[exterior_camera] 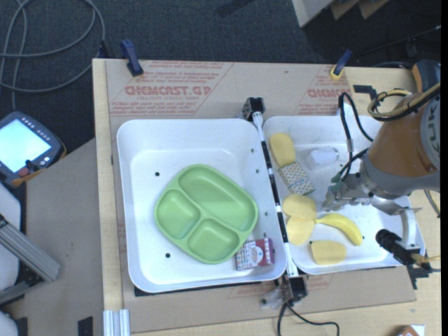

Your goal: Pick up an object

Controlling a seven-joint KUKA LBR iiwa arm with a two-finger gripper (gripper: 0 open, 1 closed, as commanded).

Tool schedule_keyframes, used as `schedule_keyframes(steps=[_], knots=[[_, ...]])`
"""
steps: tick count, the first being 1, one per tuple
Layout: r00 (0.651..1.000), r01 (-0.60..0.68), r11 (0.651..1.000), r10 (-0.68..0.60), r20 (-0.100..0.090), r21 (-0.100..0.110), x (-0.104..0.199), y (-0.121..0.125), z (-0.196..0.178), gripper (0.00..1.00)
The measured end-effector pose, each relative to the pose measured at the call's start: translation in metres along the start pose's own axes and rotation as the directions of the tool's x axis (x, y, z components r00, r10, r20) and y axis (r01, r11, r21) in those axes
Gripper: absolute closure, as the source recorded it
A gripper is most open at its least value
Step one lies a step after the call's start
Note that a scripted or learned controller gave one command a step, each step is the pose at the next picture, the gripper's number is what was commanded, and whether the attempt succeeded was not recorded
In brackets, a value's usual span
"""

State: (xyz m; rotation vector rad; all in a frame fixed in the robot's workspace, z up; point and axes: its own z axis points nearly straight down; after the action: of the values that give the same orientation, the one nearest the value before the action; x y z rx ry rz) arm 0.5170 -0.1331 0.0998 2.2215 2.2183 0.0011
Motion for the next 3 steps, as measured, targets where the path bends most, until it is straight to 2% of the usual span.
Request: schedule_keyframes(steps=[1, 2, 3], knots=[[1.000, 0.000, 1.000, 0.000, 0.000, 0.000, 0.000, 0.000, 0.000, 0.00], [1.000, 0.001, 1.000, -0.001, -0.002, 0.004, -0.007, -0.038, 0.016, 0.00], [1.000, 0.000, 1.000, 0.000, -0.001, 0.001, -0.007, -0.038, 0.006, 1.00]])
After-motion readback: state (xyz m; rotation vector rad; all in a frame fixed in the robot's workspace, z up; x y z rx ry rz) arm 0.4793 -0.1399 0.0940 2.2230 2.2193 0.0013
